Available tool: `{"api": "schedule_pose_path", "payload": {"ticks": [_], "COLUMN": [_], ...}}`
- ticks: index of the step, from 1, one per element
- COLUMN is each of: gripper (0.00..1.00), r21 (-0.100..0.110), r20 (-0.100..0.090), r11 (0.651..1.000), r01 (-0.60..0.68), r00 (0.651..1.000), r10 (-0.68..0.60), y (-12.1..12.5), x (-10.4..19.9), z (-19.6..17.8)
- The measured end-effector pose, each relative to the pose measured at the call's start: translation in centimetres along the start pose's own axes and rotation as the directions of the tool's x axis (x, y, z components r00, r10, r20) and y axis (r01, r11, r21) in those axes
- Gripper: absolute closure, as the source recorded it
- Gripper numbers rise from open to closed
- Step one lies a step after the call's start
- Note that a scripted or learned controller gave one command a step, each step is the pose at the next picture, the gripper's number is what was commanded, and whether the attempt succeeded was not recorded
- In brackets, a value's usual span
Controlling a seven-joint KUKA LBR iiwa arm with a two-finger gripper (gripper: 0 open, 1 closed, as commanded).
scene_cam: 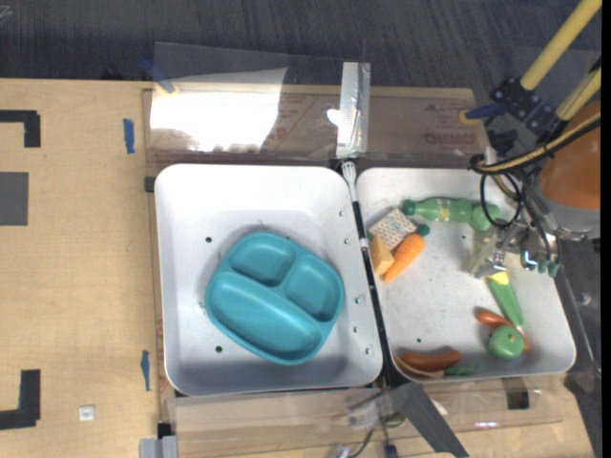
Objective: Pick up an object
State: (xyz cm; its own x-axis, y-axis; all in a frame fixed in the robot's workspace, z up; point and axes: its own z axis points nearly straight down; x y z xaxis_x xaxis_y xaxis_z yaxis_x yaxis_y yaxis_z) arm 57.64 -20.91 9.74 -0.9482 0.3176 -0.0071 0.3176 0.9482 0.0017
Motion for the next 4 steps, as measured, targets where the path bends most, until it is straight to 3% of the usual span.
{"api": "schedule_pose_path", "payload": {"ticks": [1,2,3,4], "gripper": [1.0,1.0,1.0,1.0], "r21": [0.001,0.005,0.003,0.0], "r20": [0.006,-0.015,-0.006,0.0], "r11": [0.983,0.961,0.897,0.982], "r01": [-0.182,-0.275,-0.442,-0.191], "r00": [0.983,0.961,0.897,0.982], "r10": [0.182,0.275,0.442,0.191], "y": [-0.9,2.6,7.1,5.5], "x": [-1.2,-3.6,0.9,6.3], "z": [-16.6,-3.9,-8.6,0.8]}}
